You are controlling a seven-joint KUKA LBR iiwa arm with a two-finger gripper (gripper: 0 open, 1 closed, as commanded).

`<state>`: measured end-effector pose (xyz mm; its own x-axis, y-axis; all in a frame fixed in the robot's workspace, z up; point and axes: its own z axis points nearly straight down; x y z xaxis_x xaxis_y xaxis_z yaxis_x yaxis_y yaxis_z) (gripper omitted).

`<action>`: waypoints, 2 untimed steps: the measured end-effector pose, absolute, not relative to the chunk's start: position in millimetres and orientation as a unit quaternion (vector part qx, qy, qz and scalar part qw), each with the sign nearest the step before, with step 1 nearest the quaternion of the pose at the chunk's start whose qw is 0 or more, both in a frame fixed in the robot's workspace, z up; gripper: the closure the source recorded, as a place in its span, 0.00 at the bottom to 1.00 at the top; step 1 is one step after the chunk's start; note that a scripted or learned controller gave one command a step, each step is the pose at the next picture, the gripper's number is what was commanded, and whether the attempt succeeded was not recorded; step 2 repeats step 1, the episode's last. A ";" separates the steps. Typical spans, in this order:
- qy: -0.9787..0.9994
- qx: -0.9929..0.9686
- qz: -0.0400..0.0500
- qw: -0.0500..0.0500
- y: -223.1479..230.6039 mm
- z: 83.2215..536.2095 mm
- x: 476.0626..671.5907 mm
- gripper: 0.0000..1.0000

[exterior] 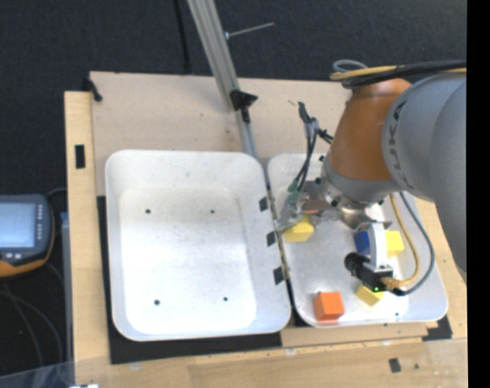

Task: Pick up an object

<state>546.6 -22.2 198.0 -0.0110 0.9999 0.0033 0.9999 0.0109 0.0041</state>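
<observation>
gripper [303,210] over right bin [423,314] | arm hides fingers | yellow block [299,232] just below

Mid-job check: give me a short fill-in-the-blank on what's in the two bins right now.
1. The orange block lies in the ____ bin.
2. The yellow block beside the divider sits just below the ____.
3. The left bin has four small dark ____ on its floor.
4. The arm carries an ____ band above its wrist.

Missing words: right; gripper; dots; orange
</observation>
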 end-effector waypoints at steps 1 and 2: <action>0.711 0.703 0.002 0.000 57.8 196.3 595.9 1.00; 0.711 0.703 0.002 0.000 57.8 196.3 595.9 1.00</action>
